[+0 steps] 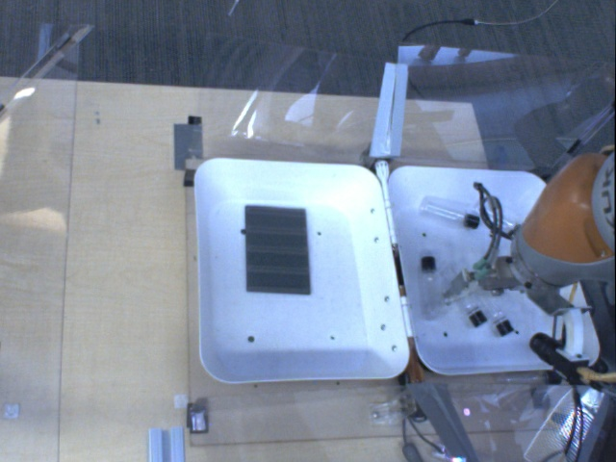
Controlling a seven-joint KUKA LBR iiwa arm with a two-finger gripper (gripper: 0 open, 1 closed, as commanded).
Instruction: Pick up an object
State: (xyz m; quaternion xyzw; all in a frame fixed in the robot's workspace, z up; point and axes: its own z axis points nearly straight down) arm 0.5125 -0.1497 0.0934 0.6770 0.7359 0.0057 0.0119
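The right bin (435, 352) holds several small items. A clear tube with a black cap (449, 209) lies near its far side, next to a dark looped wire (488, 212). A small black block (427, 263) sits left of centre, and two more black pieces (475, 318) (501, 328) lie toward the front. My gripper (478, 279) hangs low over the middle of this bin, just above the two front pieces and right of a clear scrap (450, 290). The orange band of the arm (568, 221) covers the bin's right side. I see nothing held.
The left bin (214, 258) carries a dark ribbed rectangular pad (277, 249) on its floor. A metal divider strip (390, 114) stands behind the gap between the bins. Clear plastic sheeting lies across the bench behind them.
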